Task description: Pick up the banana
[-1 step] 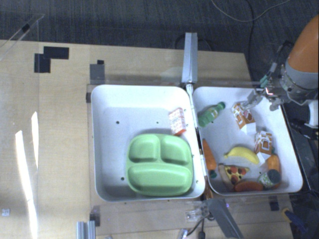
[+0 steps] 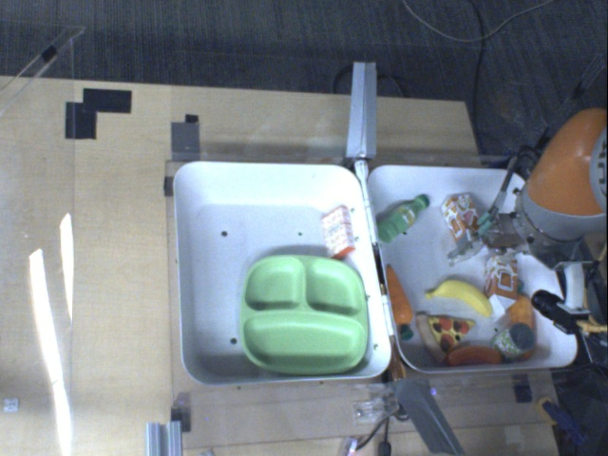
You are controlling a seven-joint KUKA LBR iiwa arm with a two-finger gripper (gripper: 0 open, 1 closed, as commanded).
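The gripper [image 2: 501,228] is hanging low over the right bin [image 2: 570,354], near that bin's back right part, at the end of the grey arm [image 2: 570,183] with its orange band, which is reaching in from the right. Whether it is released or clenched I cannot tell, and nothing is showing in its grasp. Just beside it to the left a small printed packet [image 2: 461,217] is lying, and just below it another printed packet [image 2: 502,278] is sitting. The banana [image 2: 460,295] is lying on the floor of the right bin, near its middle, apart from the gripper. A pizza slice [image 2: 445,329] is resting just in front of the banana, a carrot [image 2: 400,299] is lying along the left wall, and a green bottle [image 2: 403,217] is lying near the back left corner. In the left bin [image 2: 204,283] a green divided tray [image 2: 305,314] is sitting, with a small red and white packet [image 2: 338,232] behind it. Both bins are resting on the bench [image 2: 104,283].
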